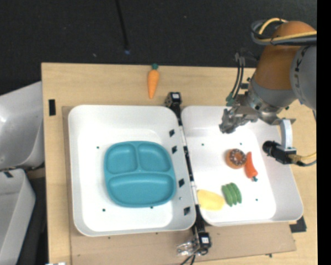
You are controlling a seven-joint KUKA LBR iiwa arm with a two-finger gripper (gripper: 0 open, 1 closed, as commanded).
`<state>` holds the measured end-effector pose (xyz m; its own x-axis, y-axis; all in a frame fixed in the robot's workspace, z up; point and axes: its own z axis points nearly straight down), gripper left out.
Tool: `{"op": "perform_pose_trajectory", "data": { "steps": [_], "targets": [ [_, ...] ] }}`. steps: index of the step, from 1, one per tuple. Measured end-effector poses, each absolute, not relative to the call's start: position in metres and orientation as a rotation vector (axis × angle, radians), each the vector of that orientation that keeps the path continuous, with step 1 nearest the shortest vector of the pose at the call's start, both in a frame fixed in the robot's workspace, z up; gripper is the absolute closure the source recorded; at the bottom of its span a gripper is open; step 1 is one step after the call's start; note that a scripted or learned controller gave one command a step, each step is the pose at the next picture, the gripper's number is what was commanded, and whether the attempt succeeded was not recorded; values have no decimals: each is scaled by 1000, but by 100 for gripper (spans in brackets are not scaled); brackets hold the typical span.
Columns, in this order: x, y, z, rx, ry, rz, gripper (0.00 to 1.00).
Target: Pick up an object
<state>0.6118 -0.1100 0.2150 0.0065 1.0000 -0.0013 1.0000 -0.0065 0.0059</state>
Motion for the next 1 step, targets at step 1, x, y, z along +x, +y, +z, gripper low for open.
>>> {"op": "perform_pose_trajectory", "data": {
  "steps": [1],
  "targets": [
    [612,-111,217,2229,2212,1,100]
  ]
}}
